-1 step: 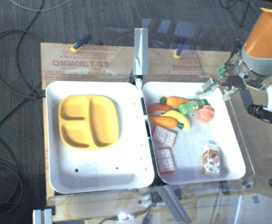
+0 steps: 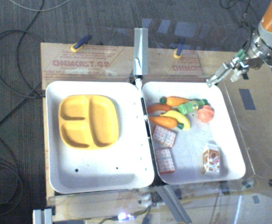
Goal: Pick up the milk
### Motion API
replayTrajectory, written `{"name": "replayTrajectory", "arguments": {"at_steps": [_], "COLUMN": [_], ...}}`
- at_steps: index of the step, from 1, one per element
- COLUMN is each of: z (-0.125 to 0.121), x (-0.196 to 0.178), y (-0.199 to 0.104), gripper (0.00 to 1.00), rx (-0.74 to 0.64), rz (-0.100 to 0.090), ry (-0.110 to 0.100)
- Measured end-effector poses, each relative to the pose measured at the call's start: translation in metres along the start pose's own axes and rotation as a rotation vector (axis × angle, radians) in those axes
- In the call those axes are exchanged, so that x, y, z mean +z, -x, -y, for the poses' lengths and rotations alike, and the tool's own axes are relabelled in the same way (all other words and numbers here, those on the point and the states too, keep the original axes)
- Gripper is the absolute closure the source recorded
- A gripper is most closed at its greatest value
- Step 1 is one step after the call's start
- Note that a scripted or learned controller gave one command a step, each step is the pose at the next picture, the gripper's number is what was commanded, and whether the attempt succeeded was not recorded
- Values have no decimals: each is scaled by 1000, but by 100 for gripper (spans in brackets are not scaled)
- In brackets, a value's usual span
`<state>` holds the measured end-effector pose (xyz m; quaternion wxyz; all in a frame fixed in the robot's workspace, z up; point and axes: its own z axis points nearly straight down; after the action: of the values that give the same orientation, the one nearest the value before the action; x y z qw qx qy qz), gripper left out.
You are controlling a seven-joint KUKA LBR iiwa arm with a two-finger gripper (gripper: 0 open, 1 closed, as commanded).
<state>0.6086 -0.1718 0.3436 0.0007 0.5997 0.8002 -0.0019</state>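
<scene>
A: Two white bins sit side by side on the bench; a yellow tray (image 2: 89,121) fills the left bin (image 2: 56,171).

B: And the right bin (image 2: 229,125)?

A: Toy food is clustered at its far side, two packets lie by its left wall, and the milk (image 2: 211,159), a small carton, stands alone in the near right corner, long axis running near to far.

B: The gripper (image 2: 210,82)?

A: It hangs beyond the bin's far right corner, well apart from the milk, which lies toward the near side. It holds nothing; how wide it is open, I cannot tell.
</scene>
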Motion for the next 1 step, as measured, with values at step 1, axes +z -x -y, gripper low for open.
{"name": "replayTrajectory", "arguments": {"at_steps": [1], "z": [31], "x": [-69], "y": [-12], "gripper": [0], "rx": [-116], "rz": [1], "ry": [2]}}
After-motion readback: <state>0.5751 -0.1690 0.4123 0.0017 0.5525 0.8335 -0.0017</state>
